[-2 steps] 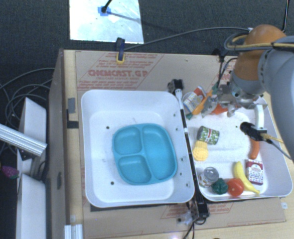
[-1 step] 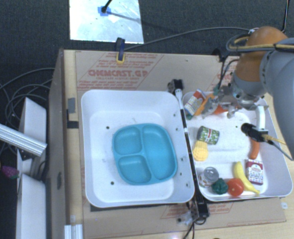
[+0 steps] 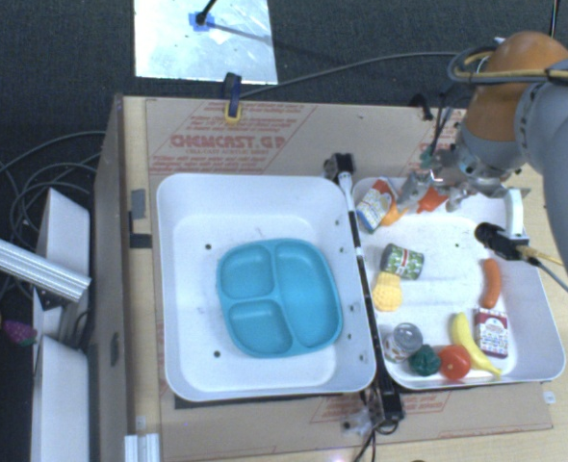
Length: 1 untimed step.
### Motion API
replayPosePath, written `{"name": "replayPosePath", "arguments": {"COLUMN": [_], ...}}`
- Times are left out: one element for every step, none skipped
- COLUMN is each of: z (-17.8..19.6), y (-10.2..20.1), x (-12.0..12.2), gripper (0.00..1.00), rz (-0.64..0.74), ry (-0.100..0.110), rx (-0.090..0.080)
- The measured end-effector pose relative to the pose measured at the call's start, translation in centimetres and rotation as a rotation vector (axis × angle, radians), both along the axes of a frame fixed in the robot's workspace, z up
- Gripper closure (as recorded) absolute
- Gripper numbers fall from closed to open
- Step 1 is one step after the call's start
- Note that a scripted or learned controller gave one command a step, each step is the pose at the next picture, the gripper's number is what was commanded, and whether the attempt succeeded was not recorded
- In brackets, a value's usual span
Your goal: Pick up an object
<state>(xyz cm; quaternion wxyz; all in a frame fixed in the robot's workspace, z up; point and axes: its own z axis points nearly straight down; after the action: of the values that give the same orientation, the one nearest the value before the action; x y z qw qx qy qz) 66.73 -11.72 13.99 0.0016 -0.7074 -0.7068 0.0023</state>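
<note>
My gripper [image 3: 436, 183] hangs over the far corner of the right bin [image 3: 539, 301]. Right below it shows a small orange piece [image 3: 432, 201]; whether it is gripped I cannot tell. Just left of it a white, blue and red packet [image 3: 372, 206] leans on the bin's far left wall, with an orange carrot tip [image 3: 392, 217] beside it. A green can [image 3: 401, 261] and a yellow corn cob [image 3: 387, 295] lie further forward.
The right bin also holds a sausage [image 3: 492, 280], a red box [image 3: 493, 333], a banana [image 3: 467, 340], a tomato [image 3: 454, 361], a broccoli piece [image 3: 423, 359] and a silver can [image 3: 406, 337]. A blue divided tray [image 3: 279, 296] fills the left bin [image 3: 193, 248].
</note>
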Motion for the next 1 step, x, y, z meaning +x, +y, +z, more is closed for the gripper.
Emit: {"name": "replayPosePath", "arguments": {"z": [5.54], "y": [-3.6], "x": [0.2], "gripper": [0.0], "rz": [0.003], "ry": [-0.01], "rx": [-0.001]}}
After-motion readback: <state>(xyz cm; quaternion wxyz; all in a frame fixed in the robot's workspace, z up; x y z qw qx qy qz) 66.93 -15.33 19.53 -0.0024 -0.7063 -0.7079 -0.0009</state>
